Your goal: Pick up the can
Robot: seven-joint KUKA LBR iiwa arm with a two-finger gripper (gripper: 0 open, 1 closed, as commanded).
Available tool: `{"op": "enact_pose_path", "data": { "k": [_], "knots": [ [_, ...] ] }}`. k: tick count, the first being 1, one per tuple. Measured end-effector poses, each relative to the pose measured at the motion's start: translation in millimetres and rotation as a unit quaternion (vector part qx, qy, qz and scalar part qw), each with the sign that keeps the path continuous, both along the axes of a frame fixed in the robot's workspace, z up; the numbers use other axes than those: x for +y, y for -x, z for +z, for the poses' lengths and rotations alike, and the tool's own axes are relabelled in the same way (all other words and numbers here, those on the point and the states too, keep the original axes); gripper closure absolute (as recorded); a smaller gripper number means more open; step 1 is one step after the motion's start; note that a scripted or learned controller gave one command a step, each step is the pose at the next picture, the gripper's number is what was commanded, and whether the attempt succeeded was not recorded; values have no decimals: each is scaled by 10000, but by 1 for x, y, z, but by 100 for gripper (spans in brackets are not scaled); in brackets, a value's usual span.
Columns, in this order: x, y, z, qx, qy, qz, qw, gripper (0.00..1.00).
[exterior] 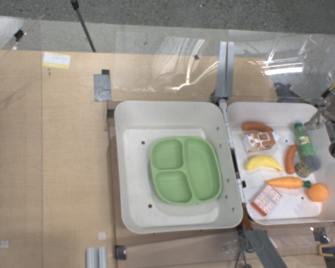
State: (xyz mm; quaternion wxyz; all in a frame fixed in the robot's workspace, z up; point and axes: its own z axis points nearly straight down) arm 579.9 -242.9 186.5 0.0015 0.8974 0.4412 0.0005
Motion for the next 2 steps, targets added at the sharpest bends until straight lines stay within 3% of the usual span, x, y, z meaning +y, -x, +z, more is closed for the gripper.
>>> {"op": "enact_pose_path", "data": {
  "k": [1,2],
  "knots": [
    [21,-60,-19,-10,5,286,9996,0],
    [9,-86,46,-24,-1,-1188,9929,0]
  ]
}}
